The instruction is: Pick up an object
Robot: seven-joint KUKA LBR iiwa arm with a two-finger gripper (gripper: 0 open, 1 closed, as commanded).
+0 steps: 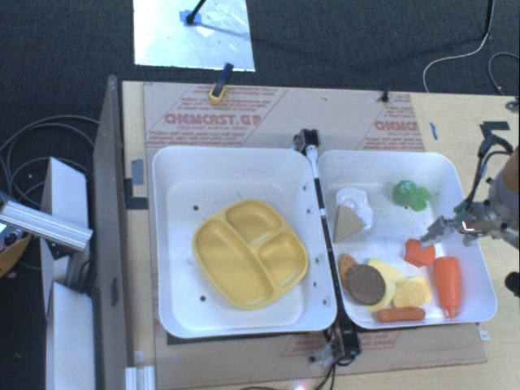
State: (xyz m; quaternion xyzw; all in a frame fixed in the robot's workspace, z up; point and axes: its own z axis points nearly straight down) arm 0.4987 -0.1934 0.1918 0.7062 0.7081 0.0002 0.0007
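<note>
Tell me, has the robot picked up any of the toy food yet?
Not yet. Done so far: the gripper has reached into the right bin, just above the small red piece. In hand: nothing shows between its fingers. Left to do: grab something and lift it. The carrot, green piece and sausage all lie in the bin, and the yellow tray sits in the left bin.

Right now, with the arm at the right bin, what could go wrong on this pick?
1. The gripper sits right by the small red piece, which touches the carrot; closing could nudge both.
2. Food is crowded at the right bin's lower end, so a grasp may catch a neighbour.
</note>
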